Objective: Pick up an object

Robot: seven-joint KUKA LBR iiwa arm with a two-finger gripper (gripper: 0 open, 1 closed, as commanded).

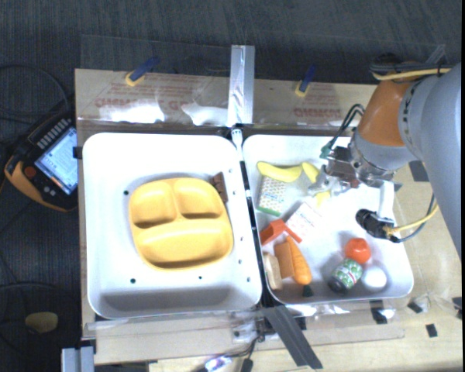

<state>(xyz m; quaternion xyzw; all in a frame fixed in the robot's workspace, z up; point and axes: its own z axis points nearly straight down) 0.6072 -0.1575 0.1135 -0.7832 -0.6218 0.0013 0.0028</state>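
While the end effector hovers low in the right bin, I cannot tell its state. Just beside it, the banana lies with its long axis left to right.

Glossy yellow plastic tray; smooth white plastic bins; matt wooden bench.

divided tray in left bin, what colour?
Yellow; the divided tray shows plainly in the camera view.
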